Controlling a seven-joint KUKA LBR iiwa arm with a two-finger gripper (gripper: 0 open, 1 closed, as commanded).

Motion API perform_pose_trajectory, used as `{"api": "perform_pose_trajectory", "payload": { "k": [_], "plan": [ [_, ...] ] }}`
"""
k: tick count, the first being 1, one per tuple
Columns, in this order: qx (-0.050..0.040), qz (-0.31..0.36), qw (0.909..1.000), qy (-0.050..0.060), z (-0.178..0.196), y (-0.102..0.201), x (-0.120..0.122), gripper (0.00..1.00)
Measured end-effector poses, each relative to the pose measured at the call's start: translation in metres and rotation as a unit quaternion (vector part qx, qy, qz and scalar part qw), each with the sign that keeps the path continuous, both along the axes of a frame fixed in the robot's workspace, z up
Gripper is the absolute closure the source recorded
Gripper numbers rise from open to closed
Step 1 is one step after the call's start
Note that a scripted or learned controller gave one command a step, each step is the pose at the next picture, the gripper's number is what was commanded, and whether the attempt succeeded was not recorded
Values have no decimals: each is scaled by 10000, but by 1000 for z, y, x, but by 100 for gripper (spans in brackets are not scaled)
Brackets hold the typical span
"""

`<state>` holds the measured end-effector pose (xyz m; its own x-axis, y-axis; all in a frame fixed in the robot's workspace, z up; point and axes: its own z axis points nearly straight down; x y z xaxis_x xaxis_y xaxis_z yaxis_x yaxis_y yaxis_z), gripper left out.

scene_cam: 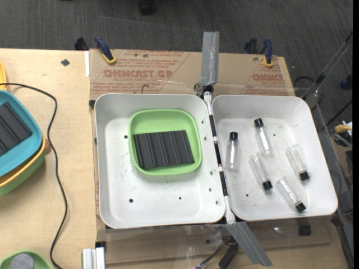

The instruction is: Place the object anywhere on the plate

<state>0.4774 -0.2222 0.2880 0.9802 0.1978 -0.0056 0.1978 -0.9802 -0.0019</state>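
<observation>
Spanning most of the view, the bench (50,217) carries two shallow white bins side by side: the left bin (112,200) and the right bin (320,200), touching along their shared edge. One green plate (136,123) sits in the far half of the left bin, and a dark ribbed mat (164,149) lies flat on it. Far to the left, at the bench's edge, rests a teal tray (28,150) stacked on another, with a black cable (56,167) trailing beside it toward the near edge. The task's things are five small clear vials with black caps, all lying on their sides in the right bin, well apart from the plate. One vial (232,149) lies nearest the dividing edge; a second vial (261,135) lies farther back; a third vial (261,171) sits in the middle; a fourth vial (297,162) lies toward the right wall; a fifth vial (290,194) lies nearest. Judging by their look, they are light, stiff, smooth and round, so likely to roll or slip, and perhaps breakable. A grip across the middle of the barrel, squarely over its long axis, seems safest. As for the jaws, I cannot tell how they stand.
</observation>
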Motion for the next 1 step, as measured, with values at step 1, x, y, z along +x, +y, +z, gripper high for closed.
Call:
{"api": "perform_pose_trajectory", "payload": {
  "k": [1],
  "plan": [
    [-5,21,10000,-4,33,0,13,0]
  ]
}}
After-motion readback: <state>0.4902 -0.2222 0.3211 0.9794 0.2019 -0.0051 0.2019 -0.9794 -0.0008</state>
